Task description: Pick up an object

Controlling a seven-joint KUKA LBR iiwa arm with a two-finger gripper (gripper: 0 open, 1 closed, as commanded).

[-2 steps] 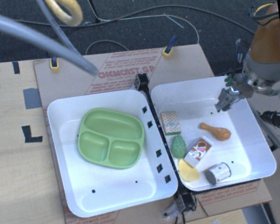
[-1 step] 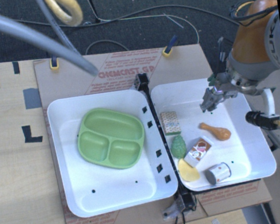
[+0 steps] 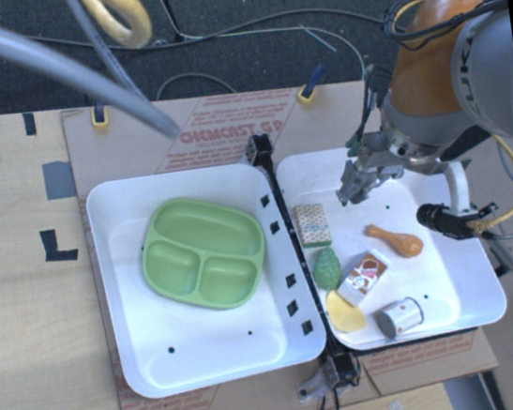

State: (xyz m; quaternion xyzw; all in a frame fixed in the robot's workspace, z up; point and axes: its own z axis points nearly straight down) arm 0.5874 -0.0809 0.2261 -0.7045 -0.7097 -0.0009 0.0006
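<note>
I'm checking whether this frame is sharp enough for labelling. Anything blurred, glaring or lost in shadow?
Camera view: a blurred grey bar crosses the upper left, out of focus; the white right bin is bright but not blown out; the claw is dark, its detail lost; the green tray and orange drumstick toy read sharply.

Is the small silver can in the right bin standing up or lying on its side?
On its side. The silver can shows its round end facing sideways, its body lying along the right bin's floor.

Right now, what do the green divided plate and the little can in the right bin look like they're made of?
Green divided plate: likely moulded plastic, matte, uniform colour with soft rounded compartment edges.
Little can: looks metallic, silvery grey sheen on its side, though it could be painted plastic; too small to tell.
</note>
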